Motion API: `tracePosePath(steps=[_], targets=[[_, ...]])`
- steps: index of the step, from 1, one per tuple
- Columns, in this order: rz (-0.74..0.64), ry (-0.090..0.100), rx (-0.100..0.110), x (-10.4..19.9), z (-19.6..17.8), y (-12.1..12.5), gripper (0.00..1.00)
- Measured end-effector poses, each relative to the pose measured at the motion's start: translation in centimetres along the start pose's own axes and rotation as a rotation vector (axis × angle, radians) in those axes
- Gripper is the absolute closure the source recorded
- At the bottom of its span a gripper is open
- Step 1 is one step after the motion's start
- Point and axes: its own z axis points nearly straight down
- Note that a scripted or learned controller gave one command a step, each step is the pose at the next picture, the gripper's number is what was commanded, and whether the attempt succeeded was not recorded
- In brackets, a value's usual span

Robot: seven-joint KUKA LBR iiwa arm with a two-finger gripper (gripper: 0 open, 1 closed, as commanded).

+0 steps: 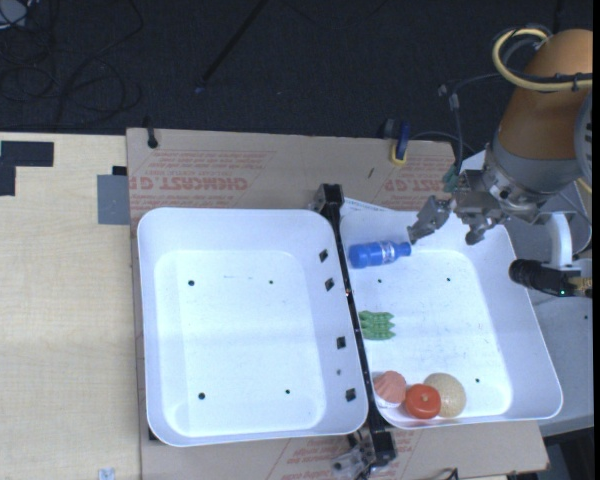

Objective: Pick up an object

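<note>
So from where I'm standing, the bench has two white bins side by side. The left bin (170, 308) has nothing loose in it that I can make out, and all the stuff sits in the right bin (500, 298). The arm (540, 108), grey with that orange section, comes in from the right and hangs over the right bin's far corner.

The gripper (447, 223) hangs above the bin's far rim with its two fingers spread well apart and nothing between them, so it's got hold of nothing.

The obvious target looks like the blue bottle (378, 254), lying on its side at the far-left part of the right bin, just beside the divider between the bins. It lies to the gripper's left and a bit toward the near side, close by, with the near finger just off the bottle's right end. Its long axis runs roughly left-right, tilted slightly, so it points almost straight at the gripper. My guess is the fingers would need to straddle it across the short way rather than come at it end-on.

Smaller bits: a green leafy thing (376, 325) mid-bin near the divider, then a cluster in the near corner: a pink piece (388, 385), a red round one (422, 401) and a beige round one (448, 393), all well apart from the gripper.
</note>
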Motion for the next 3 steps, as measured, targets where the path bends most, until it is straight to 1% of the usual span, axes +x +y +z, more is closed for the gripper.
tracePosePath(steps=[1,2,3], targets=[[0.005,-0.001,0.002,-4.3,0.0,-3.9,0.0],[0.002,0.0,0.001,-4.2,-0.9,-3.7,1.0],[0.005,-0.008,-0.013,-11.1,-10.8,-2.4,1.0]])
